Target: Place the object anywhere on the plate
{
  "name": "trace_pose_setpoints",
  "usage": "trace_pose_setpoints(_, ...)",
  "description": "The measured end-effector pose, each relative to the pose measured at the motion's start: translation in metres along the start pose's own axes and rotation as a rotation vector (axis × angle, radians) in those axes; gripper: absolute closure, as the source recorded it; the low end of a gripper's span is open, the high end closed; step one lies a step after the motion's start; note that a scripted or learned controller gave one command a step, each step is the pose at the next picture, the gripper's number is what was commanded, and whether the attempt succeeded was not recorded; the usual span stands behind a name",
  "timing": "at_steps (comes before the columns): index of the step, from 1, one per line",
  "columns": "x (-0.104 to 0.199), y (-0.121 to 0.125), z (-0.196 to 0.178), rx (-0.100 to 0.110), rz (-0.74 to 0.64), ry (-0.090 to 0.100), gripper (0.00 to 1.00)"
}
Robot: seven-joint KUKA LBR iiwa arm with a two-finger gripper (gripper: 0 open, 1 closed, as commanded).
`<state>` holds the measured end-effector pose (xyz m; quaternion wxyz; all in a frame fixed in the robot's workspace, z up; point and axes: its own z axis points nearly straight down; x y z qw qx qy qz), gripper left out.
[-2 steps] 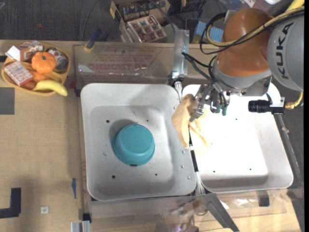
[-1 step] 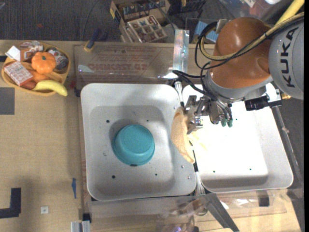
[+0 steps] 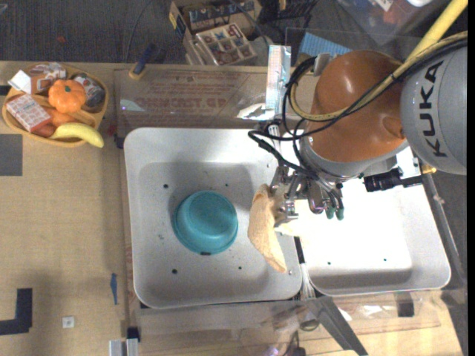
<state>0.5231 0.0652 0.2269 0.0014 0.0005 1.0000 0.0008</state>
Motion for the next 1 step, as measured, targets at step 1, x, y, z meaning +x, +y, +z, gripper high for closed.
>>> trace_pose_setpoints(1,-0.0001,-0.0002,-0.0003,0.0,0.0,-0.001,0.0)
